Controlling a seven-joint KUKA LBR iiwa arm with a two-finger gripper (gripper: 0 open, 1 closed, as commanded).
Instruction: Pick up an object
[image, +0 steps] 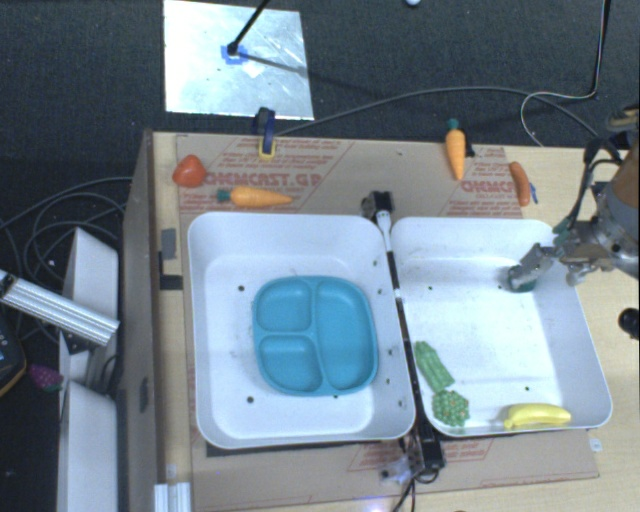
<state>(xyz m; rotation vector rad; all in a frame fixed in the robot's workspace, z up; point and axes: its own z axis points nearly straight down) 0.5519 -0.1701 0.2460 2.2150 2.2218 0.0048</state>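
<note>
Glossy plastic bins (300, 235), matt cardboard (330, 160)

The cardboard sheet (300, 170) under the bins reads "CHEMCAST GP" (red, partly hidden).

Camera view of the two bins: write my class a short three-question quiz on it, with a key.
1. True or false: the blue divided plate lies in the left bin.
2. Which toy lies nearest the right bin's front right corner? A) banana B) green vegetable C) broccoli
3. How many carrots lie on the cardboard behind the bins?

Key: 1 true; 2 A; 3 two visible for certain, and.
</note>
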